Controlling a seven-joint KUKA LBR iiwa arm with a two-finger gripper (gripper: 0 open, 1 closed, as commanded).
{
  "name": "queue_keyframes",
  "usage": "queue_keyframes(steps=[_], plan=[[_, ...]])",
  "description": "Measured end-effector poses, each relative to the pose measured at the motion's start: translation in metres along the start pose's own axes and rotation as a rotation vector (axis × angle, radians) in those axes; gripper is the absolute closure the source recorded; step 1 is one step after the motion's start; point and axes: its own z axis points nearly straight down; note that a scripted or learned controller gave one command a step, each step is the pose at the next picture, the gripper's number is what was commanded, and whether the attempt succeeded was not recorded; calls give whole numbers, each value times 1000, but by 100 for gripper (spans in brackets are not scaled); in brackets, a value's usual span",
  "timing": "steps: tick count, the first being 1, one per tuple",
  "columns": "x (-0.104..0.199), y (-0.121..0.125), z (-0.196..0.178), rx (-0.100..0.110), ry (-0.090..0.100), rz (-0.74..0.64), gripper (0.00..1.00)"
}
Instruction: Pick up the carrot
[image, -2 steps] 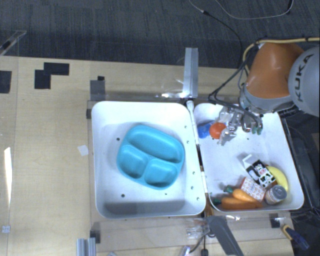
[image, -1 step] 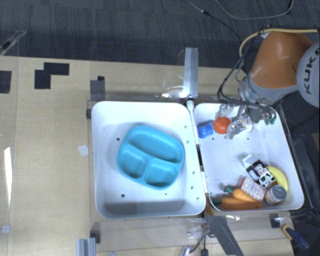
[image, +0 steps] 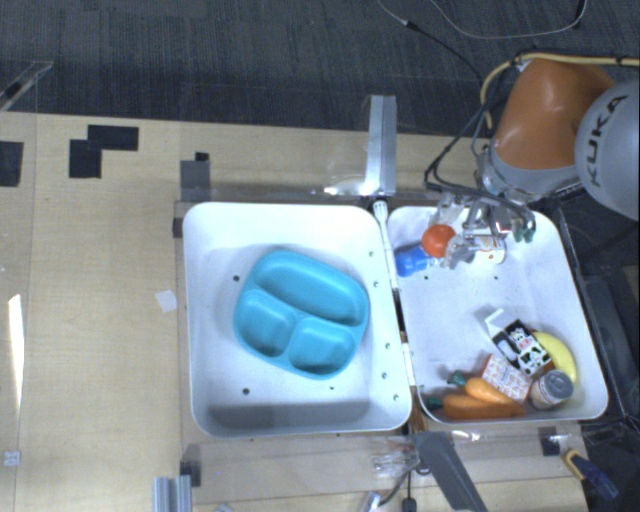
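Reaching in over the far edge of the right bin (image: 570, 300), one grey arm (image: 560, 120) with an orange band hangs its pincer (image: 478, 235) above that bin's far left corner; whether the pincer is wide or narrow cannot be told from this angle. Two shallow white bins sit side by side on the pale wooden surface (image: 90, 330). The left bin (image: 205, 400) holds one blue divided plate (image: 300, 312) with three compartments, tilted slightly and lying near the bin's middle.

Taking the right bin as the landmark: one carrot (image: 480, 400) lies along its near wall toward the near left corner, well apart from the pincer. Just beside the carrot, toward the near right corner, sit one yellow banana (image: 557, 352), one small round can (image: 551, 388) and two printed packets, one black and white (image: 520, 342) and one red and white (image: 505, 375), all crowded together and touching. At the far left corner, just beside the pincer, rest one small orange ball-like thing (image: 437, 240) and one small blue thing (image: 411, 262).
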Motion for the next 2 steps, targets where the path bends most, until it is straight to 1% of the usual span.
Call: queue_keyframes(steps=[1, 2], plan=[[-4, 95, -36, -1, 0, -26, 100], [-4, 137, -46, -3, 0, -263, 100]])
